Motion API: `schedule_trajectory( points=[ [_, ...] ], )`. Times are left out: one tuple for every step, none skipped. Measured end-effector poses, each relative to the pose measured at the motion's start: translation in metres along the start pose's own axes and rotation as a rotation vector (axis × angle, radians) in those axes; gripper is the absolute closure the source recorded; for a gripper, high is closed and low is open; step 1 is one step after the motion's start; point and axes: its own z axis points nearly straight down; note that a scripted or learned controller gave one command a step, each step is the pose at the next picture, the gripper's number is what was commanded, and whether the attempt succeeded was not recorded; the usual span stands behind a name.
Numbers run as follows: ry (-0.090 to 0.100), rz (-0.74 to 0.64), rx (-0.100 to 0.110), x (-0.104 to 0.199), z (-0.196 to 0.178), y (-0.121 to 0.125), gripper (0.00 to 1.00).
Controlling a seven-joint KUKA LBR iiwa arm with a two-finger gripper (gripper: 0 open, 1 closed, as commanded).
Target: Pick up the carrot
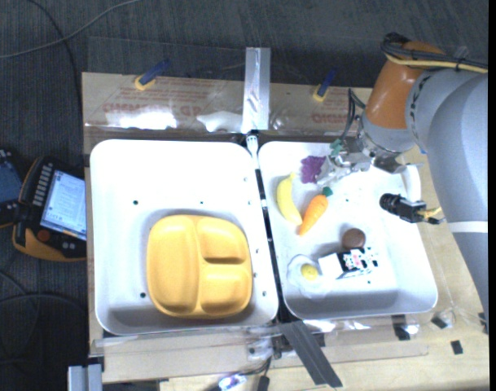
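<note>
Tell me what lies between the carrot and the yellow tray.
In the camera view, the banana lies beside the carrot, then the two bins' adjoining rims, then bare white floor before the yellow tray.

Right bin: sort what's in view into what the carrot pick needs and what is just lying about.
Needed for the job:
carrot, in the right bin
gripper, above the bin's far end

Just lying about:
banana, beside the carrot
purple item
brown round piece
fried egg
black-and-white box
yellow tray, in the left bin
</note>
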Motion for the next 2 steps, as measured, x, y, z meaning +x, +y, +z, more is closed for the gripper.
schedule_trajectory(
  points=[
    [-0.001,0.0,0.0,0.0,0.0,0.0,0.0],
    [-0.005,0.014,-0.009,0.015,0.011,-0.042,0.0]
  ],
)
